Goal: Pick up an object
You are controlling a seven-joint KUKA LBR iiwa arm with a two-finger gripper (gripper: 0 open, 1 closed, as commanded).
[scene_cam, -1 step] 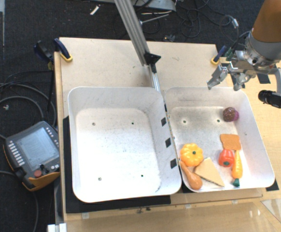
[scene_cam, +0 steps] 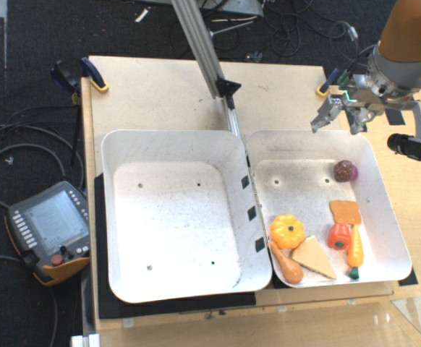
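At upper right of the frame, the arm [scene_cam: 406,35] reaches down, its hand [scene_cam: 341,118] hanging spread and empty above the right bin's [scene_cam: 391,215] far rim; toy foods, including a purple ball [scene_cam: 345,170], lie below.

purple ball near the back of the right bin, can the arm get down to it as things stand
Probably yes. The purple ball sits alone on bare bin floor, apart from the toys heaped at the front of the right bin, and the gripper hovers above the bin's back edge with nothing between them.
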